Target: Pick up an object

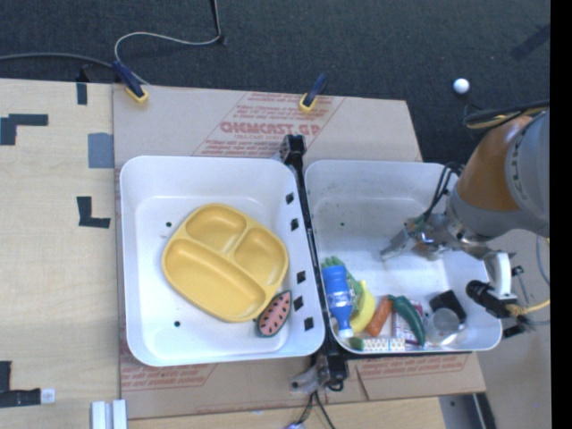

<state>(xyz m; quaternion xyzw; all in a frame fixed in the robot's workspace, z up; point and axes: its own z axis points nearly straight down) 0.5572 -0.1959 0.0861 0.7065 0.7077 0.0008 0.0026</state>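
Now the grey arm with the orange band reaches in from the right, and its two-finger gripper hangs over the bare floor of the right shallow white bin. Whether the pincer is released or clenched, I cannot tell.

The objects lie crowded along the near wall of this bin: a blue plastic bottle, a yellow toy banana, a small orange carrot and a dark green pepper. The likely target, I think, is the bottle, which lies flat with its long axis running from the far side to the near side.

Because these things touch each other, the gripper could land between two of them or push the bottle against the wall, and come up with nothing.
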